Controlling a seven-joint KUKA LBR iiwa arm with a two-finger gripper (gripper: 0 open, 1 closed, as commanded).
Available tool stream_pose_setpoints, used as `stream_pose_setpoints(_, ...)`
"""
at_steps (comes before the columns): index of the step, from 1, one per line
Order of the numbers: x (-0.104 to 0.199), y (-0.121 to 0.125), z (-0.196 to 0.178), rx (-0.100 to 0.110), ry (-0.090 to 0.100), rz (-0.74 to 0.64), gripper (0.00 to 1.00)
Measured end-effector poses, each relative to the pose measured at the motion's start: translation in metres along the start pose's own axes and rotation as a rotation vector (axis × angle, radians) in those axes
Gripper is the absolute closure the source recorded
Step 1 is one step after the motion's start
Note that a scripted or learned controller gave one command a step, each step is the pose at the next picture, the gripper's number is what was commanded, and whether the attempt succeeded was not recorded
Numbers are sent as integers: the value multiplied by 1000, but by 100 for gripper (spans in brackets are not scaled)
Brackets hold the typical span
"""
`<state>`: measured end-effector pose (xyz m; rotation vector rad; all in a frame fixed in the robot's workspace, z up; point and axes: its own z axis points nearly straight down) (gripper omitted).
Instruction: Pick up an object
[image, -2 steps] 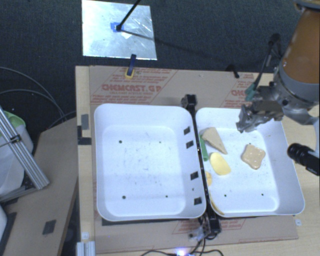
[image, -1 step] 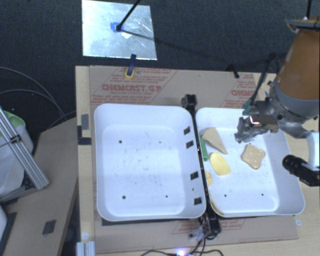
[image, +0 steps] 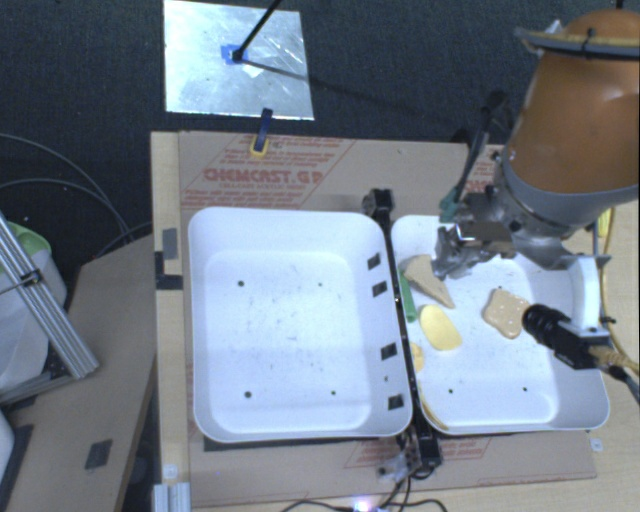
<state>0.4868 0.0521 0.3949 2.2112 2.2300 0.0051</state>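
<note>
The right bin (image: 500, 405) holds a tan wedge-shaped piece (image: 428, 282), a yellow rounded piece (image: 439, 328), a beige toast-like piece (image: 505, 312) and a thin green strip (image: 407, 296) along its left wall. My gripper (image: 455, 250) hangs low over the upper left of this bin, just above and right of the tan wedge. The big orange and grey arm (image: 580, 110) covers the bin's upper right corner.
The left bin (image: 290, 325) lies beside the right one, with black clips (image: 385, 290) on the shared wall. A black cylindrical part (image: 558, 332) sticks out over the right bin. Both bins rest on a cardboard sheet (image: 270, 170). A shiny metal plate (image: 238, 58) lies behind.
</note>
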Motion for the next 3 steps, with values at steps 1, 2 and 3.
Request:
stream_pose_setpoints(1, 64, 0, 23, 4, 0, -2, 100)
stream_pose_setpoints(2, 40, 1, -43, -6, 0, 8, 100)
stream_pose_setpoints(3, 41, 1, -69, -2, 0, 4, 100)
